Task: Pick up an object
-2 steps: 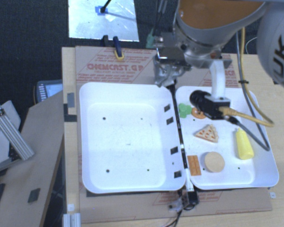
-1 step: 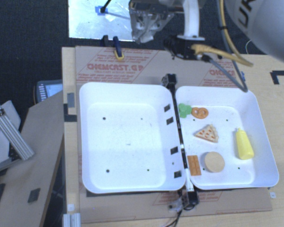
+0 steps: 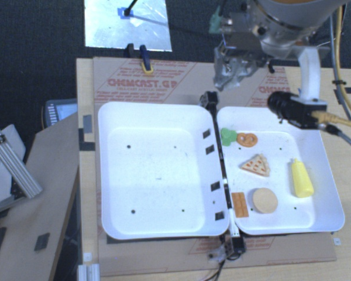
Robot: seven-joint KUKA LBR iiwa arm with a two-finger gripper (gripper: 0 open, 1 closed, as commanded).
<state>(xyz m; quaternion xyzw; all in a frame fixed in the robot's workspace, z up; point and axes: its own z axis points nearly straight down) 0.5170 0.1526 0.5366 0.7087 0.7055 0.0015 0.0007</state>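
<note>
below and in front of the jaws (image 3: 234, 75), in the right bin (image 3: 330, 201), lie a pretzel (image 3: 247, 139), a green piece (image 3: 228, 135), a wedge (image 3: 255, 165), a yellow bottle (image 3: 302, 178) and a round disc (image 3: 264, 201), spread apart, probably so each can be grasped singly. whether the jaws are clenched i cannot tell.

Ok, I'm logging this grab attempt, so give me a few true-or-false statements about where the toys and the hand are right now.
1. The yellow bottle lies in the right bin. True.
2. The pretzel sits in the left bin. False: it is in the right bin, beside the green toy.
3. The hand hangs above the bench behind the bins. True.
4. The round cookie is between the hand's fingers. False: it lies on the bin floor, near the orange cracker.
5. The waffle wedge lies between pretzel and cookie. True.
</note>
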